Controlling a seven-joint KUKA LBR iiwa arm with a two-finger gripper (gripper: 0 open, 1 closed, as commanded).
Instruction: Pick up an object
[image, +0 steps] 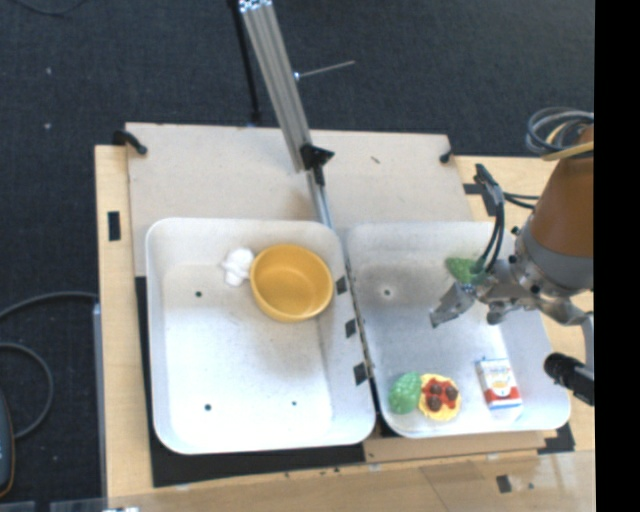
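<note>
Green item (462, 268): small, rounded, bright green, shape unclear at this size. It lies in the right bin (400, 262), toward the far side, just beside my tool (470, 303) and partly behind a dark cable. I cannot tell whether it touches the tool.

Tool: hangs over the right bin's middle, below the orange band of my arm (565, 215). One grey finger (450, 305) points left and down toward the bin floor. Nothing shows between the fingers; I cannot tell whether they are spread or closed.

Right bin, near edge, left to right:
- green lump (404, 392), leafy-looking, at the near left corner;
- yellow disc (440, 396) with red and dark spots, touching the lump;
- carton (499, 384), white with red and a blue base stripe, lying flat, apart from the disc.

Left bin (180, 330):
- bowl (291, 282), yellow, upright, at the far right;
- white lump (237, 265), touching the bowl's left rim.

Both bins sit side by side on the pale wooden worktop (115, 300). A grey metal pole (285, 90) slants up from between them.
</note>
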